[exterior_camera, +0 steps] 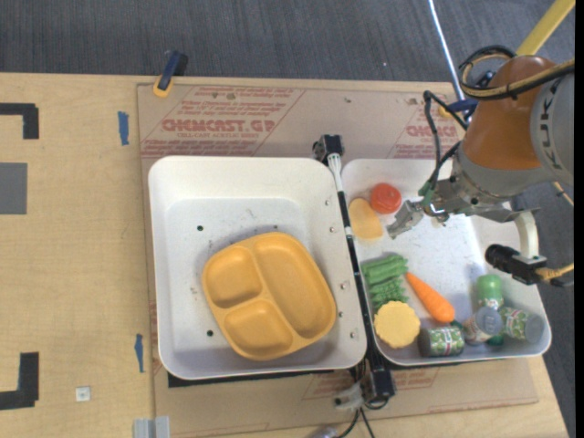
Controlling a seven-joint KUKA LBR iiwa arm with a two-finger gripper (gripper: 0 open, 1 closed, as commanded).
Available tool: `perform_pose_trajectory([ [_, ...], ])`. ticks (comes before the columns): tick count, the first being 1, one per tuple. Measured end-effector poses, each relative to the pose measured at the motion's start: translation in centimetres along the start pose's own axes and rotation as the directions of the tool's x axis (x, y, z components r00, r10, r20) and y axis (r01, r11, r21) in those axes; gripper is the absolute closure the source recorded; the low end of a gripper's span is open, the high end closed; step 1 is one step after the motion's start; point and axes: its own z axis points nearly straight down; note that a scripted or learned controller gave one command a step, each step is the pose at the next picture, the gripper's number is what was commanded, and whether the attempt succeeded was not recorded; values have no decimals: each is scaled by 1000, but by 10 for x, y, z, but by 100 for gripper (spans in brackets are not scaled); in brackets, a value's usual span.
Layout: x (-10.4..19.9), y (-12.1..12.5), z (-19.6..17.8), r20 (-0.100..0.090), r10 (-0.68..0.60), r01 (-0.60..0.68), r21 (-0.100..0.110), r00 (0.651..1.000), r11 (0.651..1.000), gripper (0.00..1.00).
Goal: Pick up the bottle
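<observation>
Over the right bin (pixel 540 340) the gripper (pixel 408 217) hangs with fingers spread and nothing between them, near the tomato (pixel 385 197), well apart from the bottle (pixel 490 292); that bottle stands by the bin's right wall among small cans, so the reach looks misaimed; the left bin (pixel 173 190) holds a yellow divided tray (pixel 267 295); beans (pixel 385 277) and a carrot (pixel 429 297) lie mid-bin

Across the top of the frame runs a dark grey carpeted floor (pixel 274 12). Below it, a light wooden bench (pixel 64 245) fills the left and centre, marked with black tape corners (pixel 23 121) at the left edge and short blue tape strips (pixel 123 128). A brown cardboard sheet (pixel 228 117) with red printing lies on the bench. Light is even, shadows soft
</observation>
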Motion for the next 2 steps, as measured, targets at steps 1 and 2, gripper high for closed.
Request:
perform_pose_trajectory([
  [1,1,-12,58,1,179,-179,-3,984,984,0],
  [2,91,1,-30,0,441,-441,-3,897,897,0],
])
